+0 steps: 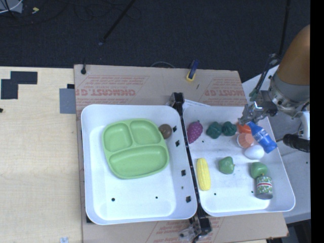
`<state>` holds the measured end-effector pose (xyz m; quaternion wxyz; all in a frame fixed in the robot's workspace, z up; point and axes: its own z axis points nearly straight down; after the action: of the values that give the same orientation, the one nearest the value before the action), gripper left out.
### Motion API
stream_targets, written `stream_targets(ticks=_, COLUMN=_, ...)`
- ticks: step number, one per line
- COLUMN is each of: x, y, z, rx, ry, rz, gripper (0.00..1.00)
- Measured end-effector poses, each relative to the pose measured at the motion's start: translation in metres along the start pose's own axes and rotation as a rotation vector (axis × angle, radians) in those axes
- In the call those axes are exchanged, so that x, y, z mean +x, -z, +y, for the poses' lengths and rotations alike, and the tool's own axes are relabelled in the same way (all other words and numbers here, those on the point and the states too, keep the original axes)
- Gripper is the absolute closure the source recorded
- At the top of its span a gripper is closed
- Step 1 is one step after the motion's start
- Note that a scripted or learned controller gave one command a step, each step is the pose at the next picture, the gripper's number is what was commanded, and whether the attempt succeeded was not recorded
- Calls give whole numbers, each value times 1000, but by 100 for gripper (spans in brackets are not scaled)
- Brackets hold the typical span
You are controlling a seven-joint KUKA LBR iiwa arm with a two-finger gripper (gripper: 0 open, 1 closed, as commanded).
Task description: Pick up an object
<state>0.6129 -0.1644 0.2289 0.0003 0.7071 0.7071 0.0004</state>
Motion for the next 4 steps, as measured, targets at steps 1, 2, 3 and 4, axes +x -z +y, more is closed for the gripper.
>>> stream_targets(ticks=1, x=49, y=-12, z=-20, rx=7, ry=2, rz=2, gripper=100)
stream_targets(ticks=2, x=101, y=-20, z=-43, rx=7, ry=2, rz=2, gripper=100)
stream_targets(ticks=3, x=157, y=-6, z=-64, rx=6, ry=5, rz=3, gripper=100)
stream_targets(ticks=4, x=205, y=3, z=-93, rx=6, ry=4, rz=2, gripper=100)
